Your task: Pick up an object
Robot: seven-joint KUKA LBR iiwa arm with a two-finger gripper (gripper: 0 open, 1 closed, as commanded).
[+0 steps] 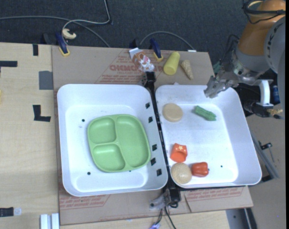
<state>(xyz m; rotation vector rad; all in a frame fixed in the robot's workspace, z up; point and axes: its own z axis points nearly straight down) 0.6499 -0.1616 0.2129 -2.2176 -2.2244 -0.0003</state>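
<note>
In the right bin lie a tan round bun-like piece, a green pod-shaped toy, an orange chunk, a red pepper and a beige ball. My gripper hangs over the bin's far right corner, above and to the right of the green toy. Nothing shows between its fingers. The grey arm with its orange band reaches in from the upper right.
The left bin holds a green divided plate. Behind the bins on the cardboard lie a yellow cylinder, a tan cone and a small wrapped item. Cables run along the back.
</note>
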